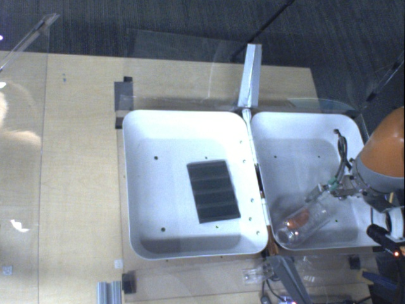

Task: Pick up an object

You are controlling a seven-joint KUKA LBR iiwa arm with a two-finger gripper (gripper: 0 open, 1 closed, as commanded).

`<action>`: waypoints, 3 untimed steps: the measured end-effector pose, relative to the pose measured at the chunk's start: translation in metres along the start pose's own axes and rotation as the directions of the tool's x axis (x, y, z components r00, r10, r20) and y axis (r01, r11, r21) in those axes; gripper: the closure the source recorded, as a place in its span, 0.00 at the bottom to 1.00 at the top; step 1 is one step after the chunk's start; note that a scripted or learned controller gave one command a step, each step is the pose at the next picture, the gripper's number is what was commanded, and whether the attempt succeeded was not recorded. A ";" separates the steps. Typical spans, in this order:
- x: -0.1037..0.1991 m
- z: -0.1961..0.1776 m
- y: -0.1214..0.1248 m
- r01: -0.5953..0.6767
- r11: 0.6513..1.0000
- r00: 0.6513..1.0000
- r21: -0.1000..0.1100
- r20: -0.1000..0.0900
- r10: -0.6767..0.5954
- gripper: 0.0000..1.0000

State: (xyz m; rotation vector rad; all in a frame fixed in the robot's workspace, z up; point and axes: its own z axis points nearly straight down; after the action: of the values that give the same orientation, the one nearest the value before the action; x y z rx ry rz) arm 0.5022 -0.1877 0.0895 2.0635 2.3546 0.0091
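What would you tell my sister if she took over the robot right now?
Gripper: low in the right bin, at the upper end of a clear bottle. Too blurry to tell if it grips anything.
Bottle: lying on its side on the bin floor, near the front edge.
Dark ridged pad: flat in the middle of the left bin, untouched.
Done: arm is down by the bottle.
Left: get a sure grip and lift.
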 end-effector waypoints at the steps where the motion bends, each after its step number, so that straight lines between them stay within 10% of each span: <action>1: 0.078 -0.001 0.001 -0.018 1.000 1.000 -0.007 -0.001 0.018 0.00; 2: 0.085 0.000 0.072 0.043 0.999 0.999 -0.005 -0.001 -0.043 0.00; 3: 0.088 0.002 0.117 -0.214 0.977 0.977 0.000 -0.001 0.214 0.00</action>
State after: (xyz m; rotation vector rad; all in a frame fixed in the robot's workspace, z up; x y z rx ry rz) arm 0.6071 -0.0849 0.0884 2.3059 2.1202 0.0122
